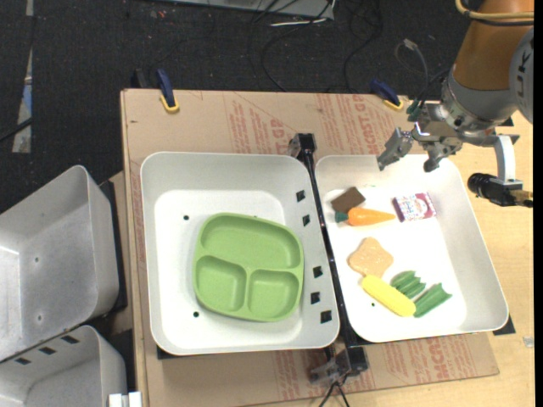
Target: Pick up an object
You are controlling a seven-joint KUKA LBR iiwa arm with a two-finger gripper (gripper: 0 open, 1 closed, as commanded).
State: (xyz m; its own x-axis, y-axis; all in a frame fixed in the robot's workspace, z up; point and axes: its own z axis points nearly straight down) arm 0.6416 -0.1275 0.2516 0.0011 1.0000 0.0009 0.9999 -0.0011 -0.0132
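Right bin (pixel 475 253), brown item (pixel 347 199) indistinct

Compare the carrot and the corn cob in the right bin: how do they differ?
The carrot is orange and tapered, lying level across the view; the corn cob is yellow, blunt-ended, lying diagonally. The carrot touches a brown piece; the corn cob lies against green beans. Both lie flat, apart from the claw.

I am seeing the arm (pixel 496 24) running off the upper right frame edge; spare bins (pixel 47 253) are getting cropped at lower left.
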